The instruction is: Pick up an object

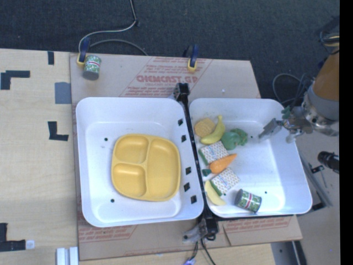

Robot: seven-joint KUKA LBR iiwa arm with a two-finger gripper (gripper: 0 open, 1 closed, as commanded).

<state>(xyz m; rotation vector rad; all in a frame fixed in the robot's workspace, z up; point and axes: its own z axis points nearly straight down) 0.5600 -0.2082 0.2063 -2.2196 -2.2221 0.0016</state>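
Reaching in from the right, the arm point(325, 93) hangs over the far right edge of the right bin point(276, 164), its gripper point(274, 127) just inside the rim. The fingers point(269, 130) are small and dark against the white — I cannot tell how far apart they stand, and nothing shows between them.

All the loose things lie along the left side of that bin, well apart from the gripper. A banana point(216, 131) curves at the top beside a round yellow piece point(204, 127), with a green broccoli point(235, 138) just to its right. Below them a carrot point(223, 163) lies slantwise across a patterned packet point(212, 151), and a second packet point(226, 179) sits under it, touching another yellow piece point(213, 194) by the bin wall. A small can point(248, 200) lies on its side near the bottom edge, a little apart from the rest.

The left bin point(94, 148) holds a yellow tray point(146, 167) with three compartments — flat, roughly centred. Both bins rest on a cardboard sheet point(160, 79); a second can point(91, 67) stands at its upper left corner, and a black clip point(181, 90) sits where the bins meet.
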